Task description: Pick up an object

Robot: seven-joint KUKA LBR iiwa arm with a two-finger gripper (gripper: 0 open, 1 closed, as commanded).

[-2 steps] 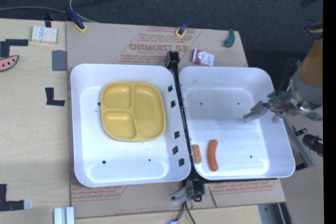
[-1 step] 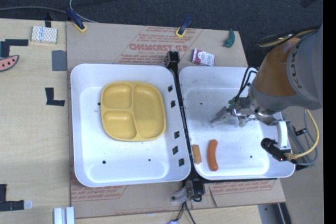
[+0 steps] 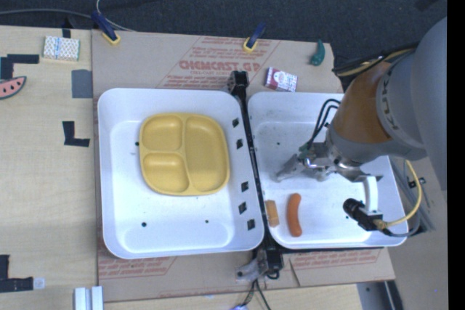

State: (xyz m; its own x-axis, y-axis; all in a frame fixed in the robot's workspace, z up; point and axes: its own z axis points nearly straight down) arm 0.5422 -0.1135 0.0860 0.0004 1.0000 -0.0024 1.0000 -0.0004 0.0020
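An orange sausage-shaped object (image 3: 294, 214) lies near the front of the right bin (image 3: 283, 120). A small tan block (image 3: 272, 212) lies just left of it. My gripper (image 3: 289, 168) hangs over the middle of the right bin, a little above and behind both objects, its fingers pointing left. No object is seen between the fingers. A yellow divided plate (image 3: 184, 154) sits in the left bin (image 3: 116, 178).
The grey arm with its orange band (image 3: 363, 116) covers the right part of the right bin. A black cable connector (image 3: 361, 213) hangs near the bin's front right. A small packet (image 3: 280, 79) and clips lie on the cardboard behind the bins.
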